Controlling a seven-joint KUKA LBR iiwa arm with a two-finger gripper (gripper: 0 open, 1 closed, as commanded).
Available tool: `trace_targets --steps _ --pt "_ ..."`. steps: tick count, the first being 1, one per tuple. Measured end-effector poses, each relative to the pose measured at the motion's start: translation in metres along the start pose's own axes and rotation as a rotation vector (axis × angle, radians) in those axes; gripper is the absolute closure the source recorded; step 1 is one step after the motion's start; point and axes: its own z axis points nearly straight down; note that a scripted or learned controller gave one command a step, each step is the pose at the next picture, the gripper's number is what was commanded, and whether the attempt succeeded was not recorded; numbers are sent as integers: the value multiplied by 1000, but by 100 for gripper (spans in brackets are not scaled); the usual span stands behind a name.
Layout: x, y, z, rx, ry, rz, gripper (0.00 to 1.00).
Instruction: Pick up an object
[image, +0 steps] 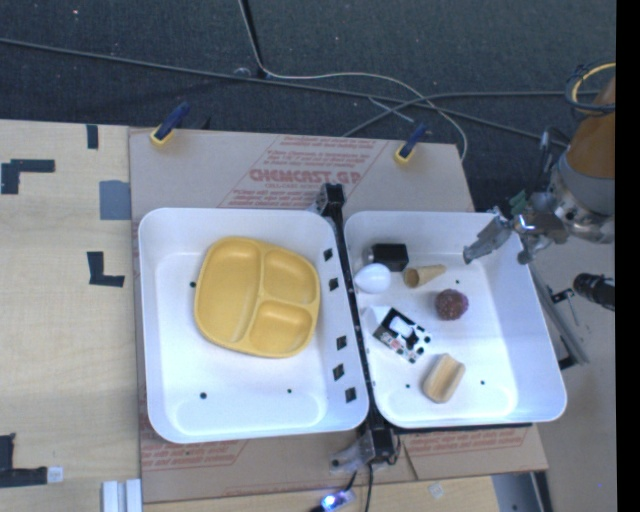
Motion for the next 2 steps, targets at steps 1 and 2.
trace_targets --steps 1,2 --pt "1 -3 48 4 0 0 0" --pt "2 -13 113 7 2 1 0"
